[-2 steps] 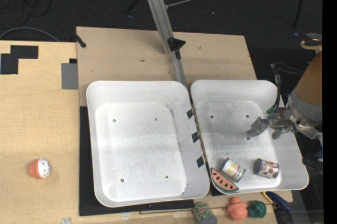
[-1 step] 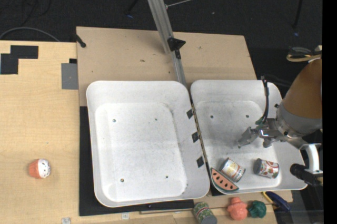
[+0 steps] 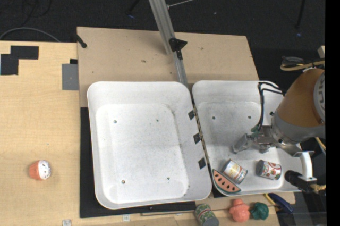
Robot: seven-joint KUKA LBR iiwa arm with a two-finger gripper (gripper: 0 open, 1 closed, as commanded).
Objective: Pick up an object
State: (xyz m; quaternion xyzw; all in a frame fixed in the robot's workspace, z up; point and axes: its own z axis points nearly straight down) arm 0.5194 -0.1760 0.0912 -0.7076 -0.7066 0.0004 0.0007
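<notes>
The right bin (image 3: 223,97) holds a small tin can (image 3: 234,170), a second can with a red label (image 3: 269,169) and a watermelon-slice toy (image 3: 226,183) along its front edge. My gripper (image 3: 248,142) hangs low over the right bin, just above and between the two cans. It sits at the end of the grey and orange arm (image 3: 300,108), which reaches in from the right. Nothing shows in its grasp.
The left bin (image 3: 138,97) lies beside the right one. In front of the right bin lie a dark can (image 3: 204,214), a pink toy (image 3: 239,210) and a green toy (image 3: 260,211). A red-and-white ball (image 3: 40,170) rests on the wooden table, far left.
</notes>
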